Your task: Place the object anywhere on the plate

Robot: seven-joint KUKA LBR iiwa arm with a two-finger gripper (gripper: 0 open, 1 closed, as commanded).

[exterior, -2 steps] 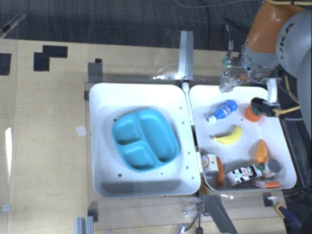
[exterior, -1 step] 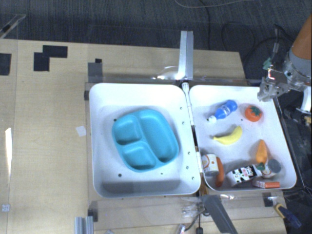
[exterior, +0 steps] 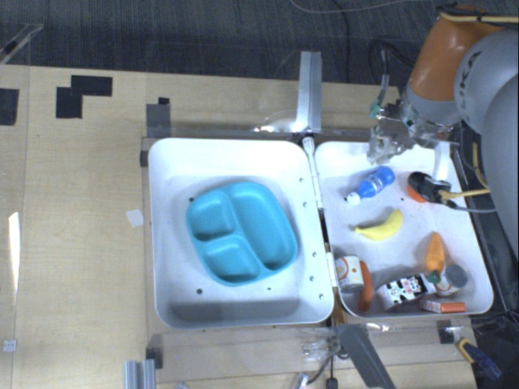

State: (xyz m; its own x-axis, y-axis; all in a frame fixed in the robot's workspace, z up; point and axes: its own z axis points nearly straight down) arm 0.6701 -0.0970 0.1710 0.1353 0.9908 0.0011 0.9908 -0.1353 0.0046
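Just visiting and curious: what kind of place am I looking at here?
Probably a robotics lab bench. A grey and orange robot arm reaches over two white bins; one holds a blue plate, the other toy items like a banana and bottle.

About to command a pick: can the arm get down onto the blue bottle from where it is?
Probably yes. The gripper hangs just above the blue bottle in the right bin, nothing lies between them, and the banana sits apart, nearer the camera.
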